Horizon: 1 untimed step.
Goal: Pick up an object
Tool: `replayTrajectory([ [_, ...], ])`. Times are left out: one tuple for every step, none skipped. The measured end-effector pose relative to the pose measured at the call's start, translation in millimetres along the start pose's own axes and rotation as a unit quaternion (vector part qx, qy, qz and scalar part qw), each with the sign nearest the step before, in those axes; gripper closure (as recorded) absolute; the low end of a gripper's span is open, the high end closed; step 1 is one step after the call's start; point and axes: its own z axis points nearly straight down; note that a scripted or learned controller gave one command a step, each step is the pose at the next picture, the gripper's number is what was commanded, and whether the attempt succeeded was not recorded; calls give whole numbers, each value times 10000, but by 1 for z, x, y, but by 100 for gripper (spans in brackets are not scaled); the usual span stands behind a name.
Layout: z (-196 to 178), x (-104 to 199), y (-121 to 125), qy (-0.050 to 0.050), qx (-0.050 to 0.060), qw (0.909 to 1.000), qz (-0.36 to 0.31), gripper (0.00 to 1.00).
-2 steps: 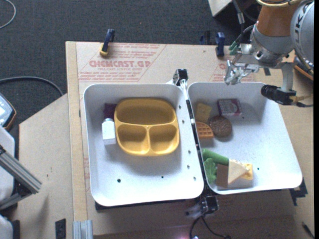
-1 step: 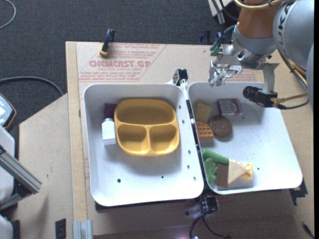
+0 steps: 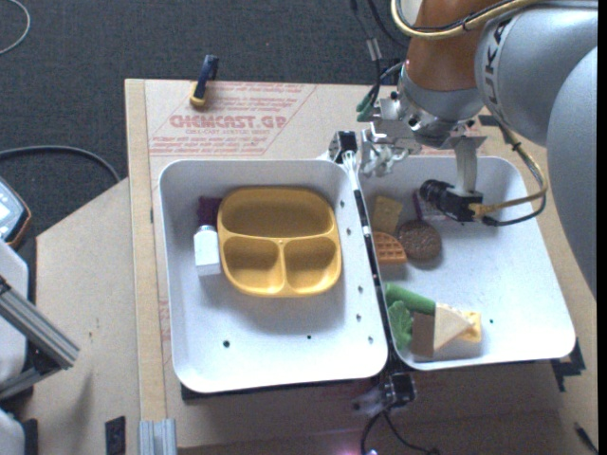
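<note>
My gripper [image 3: 374, 156] hangs over the far left corner of the right bin [image 3: 531, 282], close to the wall between the two bins. Nothing shows between its tips. Just in front of it in that bin lie a tan slice [image 3: 385, 212], a small waffle [image 3: 389, 248] and a round brown patty [image 3: 421, 242]. Nearer the front edge sit a green leafy piece [image 3: 406, 303], a brown block [image 3: 422, 336] and a yellow wedge [image 3: 457, 327].
The left bin [image 3: 266, 349] holds a yellow divided plate [image 3: 280, 241], a small white bottle [image 3: 207, 250] and a dark purple item [image 3: 209, 207]. Behind the bins, a yellow and blue tool [image 3: 202, 81] lies on the lettered board [image 3: 237, 117]. The arm fills the upper right.
</note>
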Motion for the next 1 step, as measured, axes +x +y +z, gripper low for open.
replayTrajectory([
  [0,47,-3,-2,-9,10000,5,100],
])
